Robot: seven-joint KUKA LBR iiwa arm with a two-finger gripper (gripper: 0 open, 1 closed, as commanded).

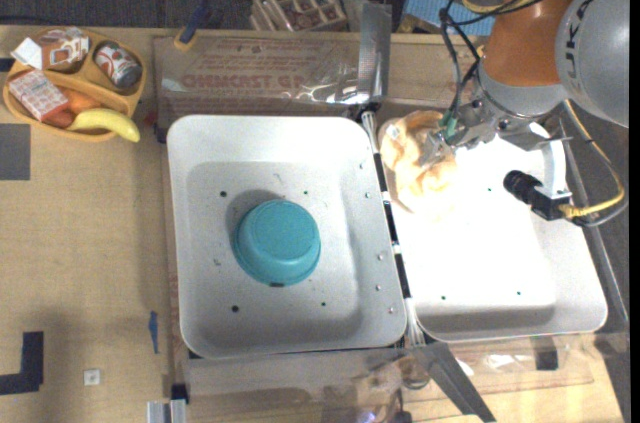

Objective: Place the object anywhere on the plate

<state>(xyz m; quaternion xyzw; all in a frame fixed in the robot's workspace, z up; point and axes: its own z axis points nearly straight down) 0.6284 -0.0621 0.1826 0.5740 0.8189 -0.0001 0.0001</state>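
Observation:
A round teal plate (278, 241) lies in the middle of the left bin (200, 151). A pale yellow and orange soft-looking object (408, 161) rests in the far left corner of the right bin (500, 281), against the wall between the bins. My gripper (438, 147) is down on the right part of this object, reaching in from the right under the orange wrist band. The gripper's tip overlaps the object and glare washes out the contact area.
A black cylindrical part with a cable (530, 191) hangs beside the arm over the right bin. A yellow tray of toy food with a banana (70, 91) sits at the far left of the bench. A cardboard strip (260, 76) lies behind the bins.

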